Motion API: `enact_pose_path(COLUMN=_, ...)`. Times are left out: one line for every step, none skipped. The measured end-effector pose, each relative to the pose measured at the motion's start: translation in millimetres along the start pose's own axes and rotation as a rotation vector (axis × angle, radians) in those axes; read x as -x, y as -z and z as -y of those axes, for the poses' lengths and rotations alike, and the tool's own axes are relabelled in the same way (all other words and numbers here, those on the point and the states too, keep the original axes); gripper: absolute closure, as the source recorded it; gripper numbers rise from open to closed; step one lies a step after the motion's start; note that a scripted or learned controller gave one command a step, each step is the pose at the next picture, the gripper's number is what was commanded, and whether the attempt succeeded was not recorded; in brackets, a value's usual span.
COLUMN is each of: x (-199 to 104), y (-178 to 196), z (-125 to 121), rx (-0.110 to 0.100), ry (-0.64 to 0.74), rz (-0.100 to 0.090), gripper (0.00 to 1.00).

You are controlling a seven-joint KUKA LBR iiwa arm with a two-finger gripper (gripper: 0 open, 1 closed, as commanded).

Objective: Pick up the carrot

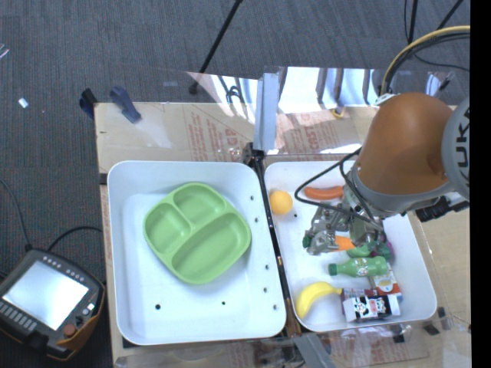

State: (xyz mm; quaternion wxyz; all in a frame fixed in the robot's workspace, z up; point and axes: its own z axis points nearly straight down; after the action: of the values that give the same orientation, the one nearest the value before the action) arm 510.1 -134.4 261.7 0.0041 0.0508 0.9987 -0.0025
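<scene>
Nearest the camera in the right white plastic bin [423, 276] lie a yellow banana [313, 296] and a small milk carton [371, 305], then a green plastic bottle [358, 267]. Just beyond, the gripper [337, 232] hovers low; whether it is open cannot be told. The task looks unfinished: the long orange carrot [324, 192] lies farther back, free, near the bin's far wall, with bare floor around it.

We look down on dark grey ribbed carpet [115, 29]. A cardboard-covered worktop [192, 133] sits in the middle, with a shiny reflective panel [322, 90] along its far edge. A thin black stand leg [226, 18] crosses the carpet at a slant. At lower left, a handheld control screen [46, 301] rests on the floor, cable [54, 240] trailing.
</scene>
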Motion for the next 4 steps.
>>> enact_pose_path(x=19.6, y=-8.4, z=-25.0, rx=0.013, ry=0.023, rz=-0.023, gripper=1.00)
enact_pose_path(x=17.3, y=50.9, z=49.8, rx=0.003, ry=0.000, rz=-0.012, gripper=1.00)
enact_pose_path(x=-16.1, y=114.4, z=9.6, rx=0.014, ry=0.042, rz=-0.028, gripper=1.00)
enact_pose_path(x=-9.0, y=188.9, z=77.5, rx=0.010, ry=0.106, rz=-0.016, gripper=1.00)
